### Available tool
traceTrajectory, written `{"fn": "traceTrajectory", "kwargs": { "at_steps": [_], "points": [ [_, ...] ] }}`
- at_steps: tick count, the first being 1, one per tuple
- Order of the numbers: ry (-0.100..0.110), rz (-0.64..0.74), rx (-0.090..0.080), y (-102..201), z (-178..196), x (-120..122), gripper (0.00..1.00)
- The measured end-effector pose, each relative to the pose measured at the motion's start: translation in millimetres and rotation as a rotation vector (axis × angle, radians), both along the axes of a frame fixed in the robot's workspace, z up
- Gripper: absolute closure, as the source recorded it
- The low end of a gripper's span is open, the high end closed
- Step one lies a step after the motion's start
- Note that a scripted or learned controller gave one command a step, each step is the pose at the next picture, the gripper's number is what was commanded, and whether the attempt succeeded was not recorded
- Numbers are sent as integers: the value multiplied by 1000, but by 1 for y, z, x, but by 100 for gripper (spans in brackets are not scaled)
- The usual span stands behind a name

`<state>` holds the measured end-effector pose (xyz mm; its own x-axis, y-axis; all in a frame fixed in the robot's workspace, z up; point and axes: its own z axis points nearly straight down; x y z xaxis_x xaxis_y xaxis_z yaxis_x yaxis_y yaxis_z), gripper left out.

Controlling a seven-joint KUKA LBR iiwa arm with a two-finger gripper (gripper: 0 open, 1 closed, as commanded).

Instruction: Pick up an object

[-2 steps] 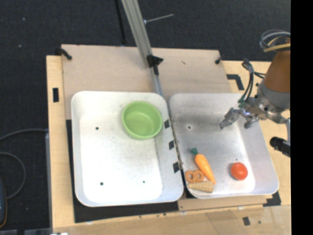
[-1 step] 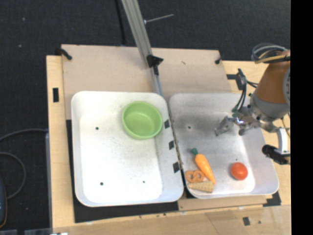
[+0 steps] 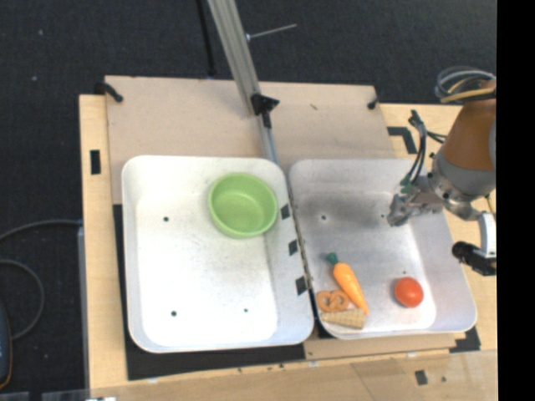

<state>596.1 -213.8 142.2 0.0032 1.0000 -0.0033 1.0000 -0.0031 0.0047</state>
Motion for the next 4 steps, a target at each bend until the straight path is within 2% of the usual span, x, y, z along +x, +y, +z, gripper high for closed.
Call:
{"fn": "traceTrajectory", "kwargs": {
  "at_steps": [2, 3, 4],
  "points": [
    [3, 7, 2, 3, 79, 1, 100],
    [3, 5, 3, 55, 75, -6, 100],
    [4, 10, 4, 110, 71, -1, 100]
  ]
}}
